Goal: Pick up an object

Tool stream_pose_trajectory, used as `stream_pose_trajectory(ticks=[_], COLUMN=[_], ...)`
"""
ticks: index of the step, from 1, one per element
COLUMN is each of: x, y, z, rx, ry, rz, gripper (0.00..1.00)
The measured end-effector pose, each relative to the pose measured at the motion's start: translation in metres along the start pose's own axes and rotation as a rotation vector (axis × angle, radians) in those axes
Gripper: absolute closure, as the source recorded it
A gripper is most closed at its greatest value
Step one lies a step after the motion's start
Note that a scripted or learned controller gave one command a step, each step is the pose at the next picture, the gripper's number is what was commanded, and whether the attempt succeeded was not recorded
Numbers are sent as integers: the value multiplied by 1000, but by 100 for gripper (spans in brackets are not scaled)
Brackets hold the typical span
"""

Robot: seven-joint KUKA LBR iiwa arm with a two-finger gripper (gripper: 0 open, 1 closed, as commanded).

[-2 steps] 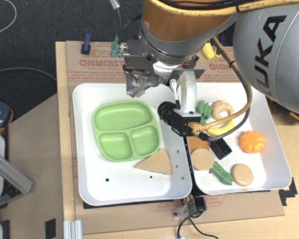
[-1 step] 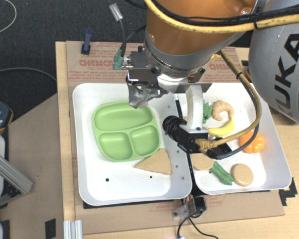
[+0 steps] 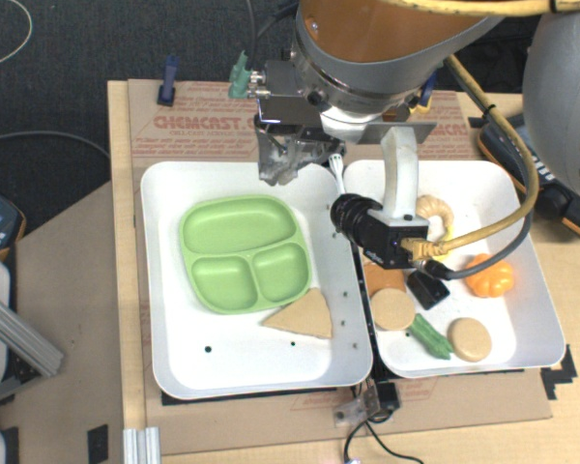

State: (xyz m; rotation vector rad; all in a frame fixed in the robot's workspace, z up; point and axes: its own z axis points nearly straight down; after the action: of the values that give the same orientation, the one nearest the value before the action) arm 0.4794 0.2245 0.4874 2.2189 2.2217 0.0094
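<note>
My gripper [image 3: 283,165] hangs under the large orange-banded wrist, over the back rim of the left bin [image 3: 164,288]. It sits just beyond the far edge of a green divided plate [image 3: 242,254] and I see nothing held in it. A tan triangular slice [image 3: 300,315] lies next to the plate's near right corner. The right bin [image 3: 532,317] holds a tan disc [image 3: 391,309], a green pod [image 3: 428,336], a beige round piece [image 3: 469,338], an orange pepper-like toy [image 3: 488,276] and a pale ring [image 3: 433,211].
A black cylindrical unit on a white bracket [image 3: 372,228], with a yellow cable, juts over the divide between the bins and hides part of the right bin. Cables and clamps line the cardboard's back edge. The arm's body covers the top centre.
</note>
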Motion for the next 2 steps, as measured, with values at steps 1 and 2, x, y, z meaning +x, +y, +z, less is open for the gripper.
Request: stream_pose_trajectory(ticks=[1, 2], x=[-54, -46], y=[-2, -6], z=[137, 300], rx=[21, 23], ry=[-10, -9], rz=[8, 2], gripper=[100, 100])
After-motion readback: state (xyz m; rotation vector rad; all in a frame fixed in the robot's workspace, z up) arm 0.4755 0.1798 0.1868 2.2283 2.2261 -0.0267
